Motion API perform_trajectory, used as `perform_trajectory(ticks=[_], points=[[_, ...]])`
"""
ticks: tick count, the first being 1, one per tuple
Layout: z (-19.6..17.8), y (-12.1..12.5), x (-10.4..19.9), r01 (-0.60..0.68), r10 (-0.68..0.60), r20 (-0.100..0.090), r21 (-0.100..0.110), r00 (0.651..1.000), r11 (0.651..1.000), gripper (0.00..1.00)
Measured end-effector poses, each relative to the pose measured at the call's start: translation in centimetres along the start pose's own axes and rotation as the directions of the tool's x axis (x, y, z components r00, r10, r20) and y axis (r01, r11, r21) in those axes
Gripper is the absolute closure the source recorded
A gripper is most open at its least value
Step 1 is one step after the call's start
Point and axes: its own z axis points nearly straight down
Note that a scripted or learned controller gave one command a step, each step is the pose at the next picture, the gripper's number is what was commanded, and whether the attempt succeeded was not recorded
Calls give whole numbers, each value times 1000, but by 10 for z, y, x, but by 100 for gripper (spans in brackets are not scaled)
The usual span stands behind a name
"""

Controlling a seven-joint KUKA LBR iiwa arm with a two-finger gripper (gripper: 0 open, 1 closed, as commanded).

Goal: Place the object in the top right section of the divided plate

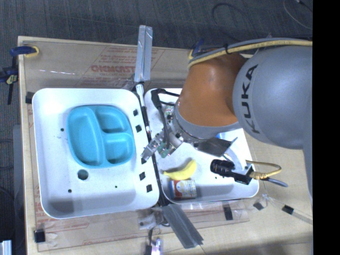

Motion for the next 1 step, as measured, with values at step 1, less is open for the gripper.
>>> perform_trajectory(ticks=[1], points=[[-32, -20, -85, -38, 38, -1, 1, 999, 999, 100]])
